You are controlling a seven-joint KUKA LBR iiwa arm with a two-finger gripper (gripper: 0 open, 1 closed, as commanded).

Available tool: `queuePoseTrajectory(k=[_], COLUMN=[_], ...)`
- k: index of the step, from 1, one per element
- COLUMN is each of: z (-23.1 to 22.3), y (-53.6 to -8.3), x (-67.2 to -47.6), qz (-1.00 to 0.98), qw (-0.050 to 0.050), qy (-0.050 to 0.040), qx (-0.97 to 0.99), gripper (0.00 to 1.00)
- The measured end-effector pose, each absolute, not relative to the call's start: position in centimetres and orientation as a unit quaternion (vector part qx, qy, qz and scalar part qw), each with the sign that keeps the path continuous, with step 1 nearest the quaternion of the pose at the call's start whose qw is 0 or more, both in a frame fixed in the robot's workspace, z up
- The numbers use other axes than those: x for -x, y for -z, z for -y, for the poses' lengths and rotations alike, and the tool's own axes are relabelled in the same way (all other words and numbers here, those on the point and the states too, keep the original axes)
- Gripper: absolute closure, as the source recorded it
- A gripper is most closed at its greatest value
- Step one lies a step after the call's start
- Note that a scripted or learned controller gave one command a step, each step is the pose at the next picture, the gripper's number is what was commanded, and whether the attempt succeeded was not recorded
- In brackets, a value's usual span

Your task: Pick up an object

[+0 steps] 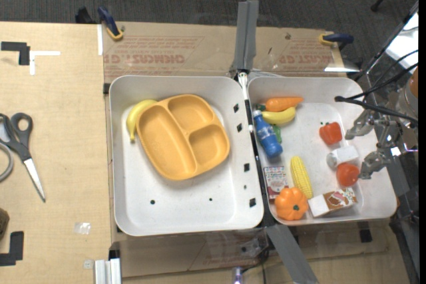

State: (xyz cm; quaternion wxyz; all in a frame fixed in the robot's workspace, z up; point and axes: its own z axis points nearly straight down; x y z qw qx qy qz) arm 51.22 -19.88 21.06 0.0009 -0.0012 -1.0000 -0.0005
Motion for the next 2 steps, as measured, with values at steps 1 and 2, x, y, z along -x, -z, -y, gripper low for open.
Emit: queuePoseTrajectory(k=[1, 2], z=[19.51, 18.77], y=[-11.17, -10.55], x=[-48.78, -48.4], qz=[0.999, 0.997], qw=[-0.008, -0.011], qy=[-0.0029, -0.0079], qx=[0.042, 0.079], gripper=[0.0, 0.0])
